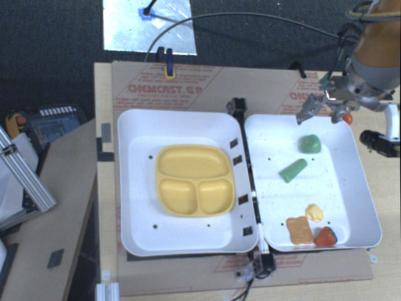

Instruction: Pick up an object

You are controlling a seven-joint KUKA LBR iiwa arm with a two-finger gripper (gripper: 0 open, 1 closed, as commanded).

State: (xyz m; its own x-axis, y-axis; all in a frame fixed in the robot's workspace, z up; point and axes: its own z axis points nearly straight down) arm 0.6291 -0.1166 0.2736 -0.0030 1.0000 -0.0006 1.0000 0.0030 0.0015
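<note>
Your arm enters at the desk's right far corner, orange band uppermost, wrist angled down and leftward. Your hand hangs over the far rim of the right bin, its two fingers spread apart with nothing between them. Just below it, in that bin's far half, sits a green lump; a green cylinder lies slantwise nearer mid-bin. At the near edge you see a yellow piece, an orange slab and a red piece, clustered close together. The left bin carries a yellow tray with three compartments.
</note>
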